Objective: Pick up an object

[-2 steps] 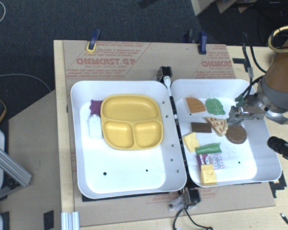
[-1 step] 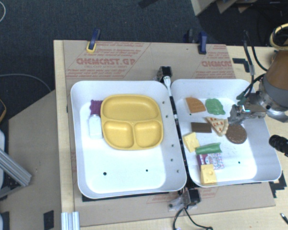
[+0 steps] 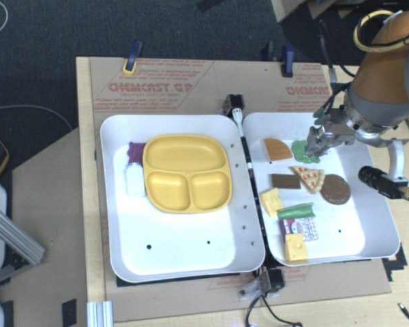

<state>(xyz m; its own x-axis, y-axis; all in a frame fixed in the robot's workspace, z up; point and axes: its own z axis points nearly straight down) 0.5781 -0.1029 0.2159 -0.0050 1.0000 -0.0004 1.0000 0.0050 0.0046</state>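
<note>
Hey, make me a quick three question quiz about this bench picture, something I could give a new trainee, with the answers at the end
1. True or false: the yellow divided plate lies in the right bin.
2. Which item is the hand directly over? A) the brown round cookie B) the green item C) the yellow block
3. Fill in: the pizza slice lies between the dark brown bar and the ____.

Key
1. False. It lies in the left bin, beside a white bottle and a purple item.
2. B. The hand is low over the green item at the far side of the right bin.
3. Brown round cookie.
</note>
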